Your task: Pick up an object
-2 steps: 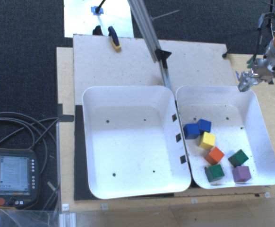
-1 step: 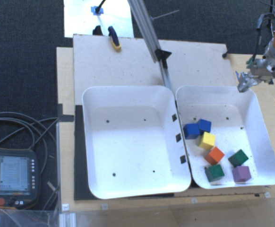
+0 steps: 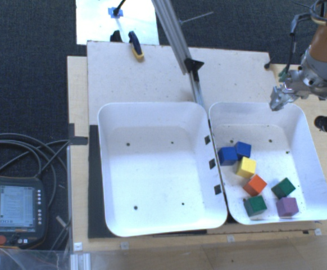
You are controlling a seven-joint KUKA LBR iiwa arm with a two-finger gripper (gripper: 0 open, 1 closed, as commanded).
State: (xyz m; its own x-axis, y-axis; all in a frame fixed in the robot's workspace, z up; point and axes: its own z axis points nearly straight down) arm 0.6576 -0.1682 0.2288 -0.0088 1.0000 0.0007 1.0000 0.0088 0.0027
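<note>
No readable writing anywhere; the gripper (image 3: 278, 101) hovers over the right bin's (image 3: 312, 151) far rim, its grip state unclear.

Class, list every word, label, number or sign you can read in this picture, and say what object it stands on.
None can be read.
The grey handheld control pendant has a lit screen and side buttons: too small and blurred to read.
The coloured wooden cubes, such as the yellow cube, show no markings.
The two shallow white plastic bins show only dark dots, no text.
</note>
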